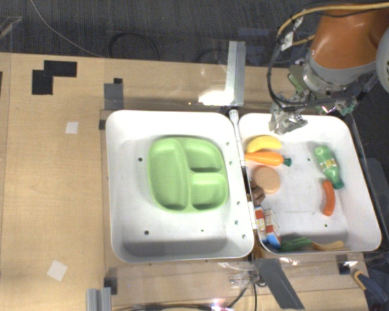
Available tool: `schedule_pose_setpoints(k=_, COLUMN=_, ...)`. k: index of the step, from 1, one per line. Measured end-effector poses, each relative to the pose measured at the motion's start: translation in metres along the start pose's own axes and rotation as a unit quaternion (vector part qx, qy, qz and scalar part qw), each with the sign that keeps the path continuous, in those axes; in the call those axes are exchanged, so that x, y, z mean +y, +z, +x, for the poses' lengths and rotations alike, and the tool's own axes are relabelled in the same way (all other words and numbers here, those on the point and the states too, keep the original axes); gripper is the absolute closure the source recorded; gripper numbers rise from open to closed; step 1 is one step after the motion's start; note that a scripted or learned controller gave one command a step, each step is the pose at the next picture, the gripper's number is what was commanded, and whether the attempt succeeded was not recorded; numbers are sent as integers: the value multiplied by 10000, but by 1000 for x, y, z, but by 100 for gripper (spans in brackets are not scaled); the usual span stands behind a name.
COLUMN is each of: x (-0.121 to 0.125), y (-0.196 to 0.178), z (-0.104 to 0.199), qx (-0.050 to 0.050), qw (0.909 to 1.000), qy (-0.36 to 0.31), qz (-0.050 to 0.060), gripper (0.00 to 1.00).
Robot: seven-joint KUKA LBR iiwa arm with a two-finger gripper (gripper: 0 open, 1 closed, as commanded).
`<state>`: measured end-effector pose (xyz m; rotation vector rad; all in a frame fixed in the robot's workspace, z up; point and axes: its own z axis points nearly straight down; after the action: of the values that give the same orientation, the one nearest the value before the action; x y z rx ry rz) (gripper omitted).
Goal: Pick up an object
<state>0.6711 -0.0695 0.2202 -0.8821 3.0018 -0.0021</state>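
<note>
Carrot (266, 158), orange, green tip, lying flat

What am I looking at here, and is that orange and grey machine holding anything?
It is a robot arm, seen from a single camera fixed above a bench and looking down at a slant. The arm reaches in from the right. Its tool hangs over the far edge of the right bin, and nothing shows between its fingers. The left bin holds a green tray. In the right bin lie toy foods: a banana, a carrot, a green bottle, a sausage and a few others along the near edge.
</note>
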Motion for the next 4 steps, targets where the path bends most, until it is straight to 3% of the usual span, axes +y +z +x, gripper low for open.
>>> schedule_pose_setpoints(k=2, x=-1, y=-28, z=-5, qx=-111, qw=9999, qy=-3, qz=48, gripper=100)
schedule_pose_setpoints(k=3, x=-48, y=-63, z=31, qx=5, qw=9974, qy=-720, qz=11, gripper=100)
schedule_pose_setpoints(k=4, x=-102, y=-42, z=66, qx=12, qw=9876, qy=-1568, qz=5, gripper=100)
